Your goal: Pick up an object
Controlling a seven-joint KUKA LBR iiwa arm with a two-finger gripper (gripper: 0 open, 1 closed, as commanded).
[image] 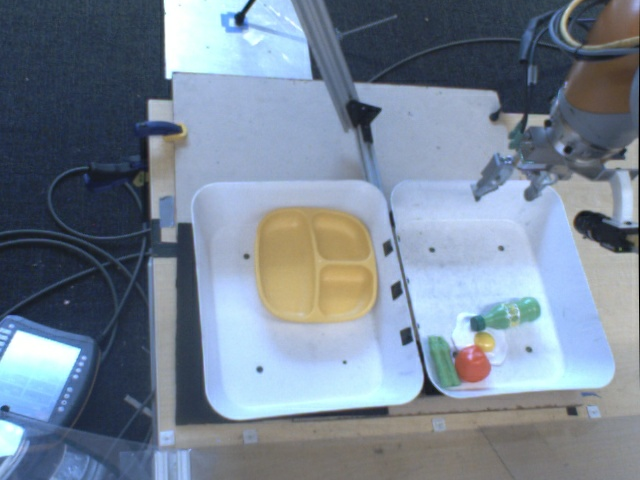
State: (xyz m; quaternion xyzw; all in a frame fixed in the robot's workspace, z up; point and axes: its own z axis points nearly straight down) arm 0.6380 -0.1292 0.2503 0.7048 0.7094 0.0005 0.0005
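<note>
Bright even overhead light, soft shadows, slightly soft focus

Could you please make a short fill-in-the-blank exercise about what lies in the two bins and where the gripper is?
1. The yellow divided plate lies in the ____ bin.
2. The green bottle lies in the right bin, near its ____ edge.
3. The red tomato lies right beside the fried ____.
4. The gripper, its fingers spread with nothing between them, is over the right bin's ____ edge.

Missing words: left; front; egg; far
</note>
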